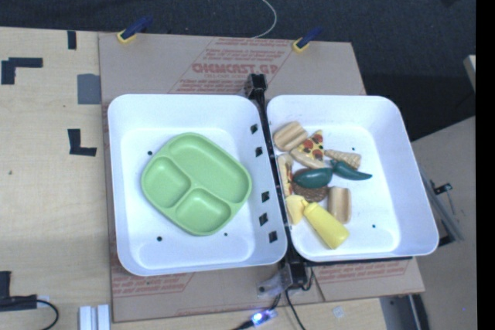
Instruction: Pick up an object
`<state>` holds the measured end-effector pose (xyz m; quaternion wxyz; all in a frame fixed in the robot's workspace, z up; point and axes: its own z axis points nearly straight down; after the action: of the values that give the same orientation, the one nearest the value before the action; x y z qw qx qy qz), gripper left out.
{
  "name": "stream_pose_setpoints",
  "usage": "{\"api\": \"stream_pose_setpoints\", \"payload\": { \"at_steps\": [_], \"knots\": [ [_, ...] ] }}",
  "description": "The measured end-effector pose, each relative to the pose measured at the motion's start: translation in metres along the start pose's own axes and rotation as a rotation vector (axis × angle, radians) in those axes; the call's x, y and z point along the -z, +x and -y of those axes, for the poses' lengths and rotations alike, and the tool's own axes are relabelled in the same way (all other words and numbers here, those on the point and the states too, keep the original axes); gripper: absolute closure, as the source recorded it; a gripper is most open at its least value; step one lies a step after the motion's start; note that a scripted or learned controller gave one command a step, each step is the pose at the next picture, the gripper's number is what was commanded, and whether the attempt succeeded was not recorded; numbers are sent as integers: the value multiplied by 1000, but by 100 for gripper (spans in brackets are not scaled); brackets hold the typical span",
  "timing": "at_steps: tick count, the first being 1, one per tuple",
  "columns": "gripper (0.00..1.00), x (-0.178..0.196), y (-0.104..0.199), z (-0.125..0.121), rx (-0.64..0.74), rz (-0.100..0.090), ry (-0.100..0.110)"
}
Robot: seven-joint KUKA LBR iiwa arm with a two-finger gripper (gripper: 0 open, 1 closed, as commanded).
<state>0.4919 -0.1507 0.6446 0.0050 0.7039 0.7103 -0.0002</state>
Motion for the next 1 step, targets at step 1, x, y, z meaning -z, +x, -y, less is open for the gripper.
{"api": "stream_pose_setpoints", "payload": {
  "at_steps": [1],
  "knots": [
    [100,10,0,-1,1,0,-1]
  ]
}}
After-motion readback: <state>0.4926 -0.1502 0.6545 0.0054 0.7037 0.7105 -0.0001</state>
